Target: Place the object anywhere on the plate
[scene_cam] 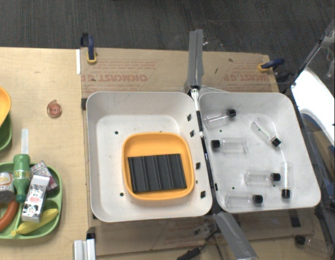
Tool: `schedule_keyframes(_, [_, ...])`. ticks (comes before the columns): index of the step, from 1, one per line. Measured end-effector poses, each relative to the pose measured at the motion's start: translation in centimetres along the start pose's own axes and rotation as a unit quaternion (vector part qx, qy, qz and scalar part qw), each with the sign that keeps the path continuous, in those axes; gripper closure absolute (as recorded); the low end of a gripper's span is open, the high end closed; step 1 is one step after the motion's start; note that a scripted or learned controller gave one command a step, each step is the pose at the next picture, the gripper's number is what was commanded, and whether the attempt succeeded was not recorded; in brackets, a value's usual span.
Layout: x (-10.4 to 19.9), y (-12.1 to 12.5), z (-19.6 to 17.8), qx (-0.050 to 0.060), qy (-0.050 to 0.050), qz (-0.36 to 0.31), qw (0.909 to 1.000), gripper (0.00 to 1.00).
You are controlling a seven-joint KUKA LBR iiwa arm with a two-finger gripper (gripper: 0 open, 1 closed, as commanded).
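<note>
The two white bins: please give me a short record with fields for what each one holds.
left bin: one orange plate bearing a dark ribbed block
right bin: six clear vials with black caps, lying scattered, e.g. one vial
plate position: about the middle of the left bin
vials on plate: none

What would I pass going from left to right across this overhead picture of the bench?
Green tray of toy food → small pink piece → left white bin holding the orange plate with a dark ribbed block → right white bin with clear black-capped vials.
</note>
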State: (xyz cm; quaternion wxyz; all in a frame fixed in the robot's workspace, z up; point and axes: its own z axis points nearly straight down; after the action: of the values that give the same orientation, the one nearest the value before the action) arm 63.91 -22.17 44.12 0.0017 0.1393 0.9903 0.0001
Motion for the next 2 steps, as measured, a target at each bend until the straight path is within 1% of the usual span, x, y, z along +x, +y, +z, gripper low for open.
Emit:
schedule_keyframes(1, [5.4,-1.6,-0.1,0.000,0.000,-0.192,0.9814,0.00])
schedule_keyframes(2, [10.8,-3.1,-0.2,0.000,0.000,-0.276,0.9612,0.00])
